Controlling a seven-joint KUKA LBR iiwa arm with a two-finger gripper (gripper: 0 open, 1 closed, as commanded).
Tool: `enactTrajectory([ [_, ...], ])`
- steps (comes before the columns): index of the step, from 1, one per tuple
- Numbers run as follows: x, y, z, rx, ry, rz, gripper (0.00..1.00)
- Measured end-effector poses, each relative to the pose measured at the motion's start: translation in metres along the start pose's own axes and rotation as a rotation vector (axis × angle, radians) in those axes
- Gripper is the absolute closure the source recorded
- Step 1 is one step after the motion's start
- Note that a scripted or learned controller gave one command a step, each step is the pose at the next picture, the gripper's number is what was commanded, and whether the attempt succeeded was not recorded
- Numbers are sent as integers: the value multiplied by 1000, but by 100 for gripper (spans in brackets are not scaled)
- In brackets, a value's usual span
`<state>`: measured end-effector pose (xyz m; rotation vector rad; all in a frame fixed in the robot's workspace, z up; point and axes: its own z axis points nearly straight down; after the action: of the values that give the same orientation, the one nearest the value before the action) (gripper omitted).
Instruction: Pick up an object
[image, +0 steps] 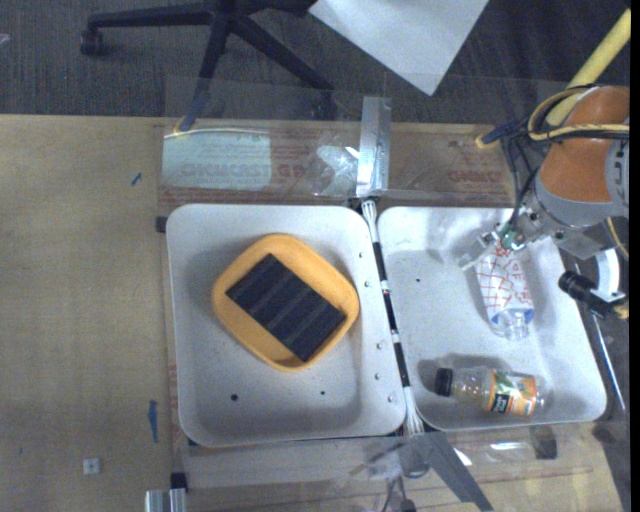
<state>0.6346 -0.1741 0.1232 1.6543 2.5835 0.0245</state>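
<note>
Lying crinkled, clear plastic bottle (504, 288) beside hand (512, 236).

2 bins (190, 300); 2 bottles (492, 390); 1 orange tray (285, 301)

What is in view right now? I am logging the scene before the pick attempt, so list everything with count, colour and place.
bins: 2, white, side by side on the bench.
yellow tray: 1, yellow-orange with a dark ribbed panel on top, middle of the left bin.
clear water bottle: 1, clear with a red-and-white label, upper part of the right bin, lying down.
juice bottle: 1, dark cap, orange and green label, lying along the right bin's near edge.
bench: 1, tan, under both bins.
office chair base: 1, black, on the floor at top left.
arm: 1, grey with an orange band, upper right.
gripper: 1, at the top end of the clear water bottle; whether it grips the bottle is unclear.
</note>
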Motion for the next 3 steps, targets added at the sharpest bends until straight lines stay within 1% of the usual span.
enactTrajectory([
  [1, 1, 1, 0, -1, 0, 35, 0],
  [2, 0, 2, 1, 1, -3, 10, 0],
  [3, 0, 0, 0, 1, -1, -7, 0],
])
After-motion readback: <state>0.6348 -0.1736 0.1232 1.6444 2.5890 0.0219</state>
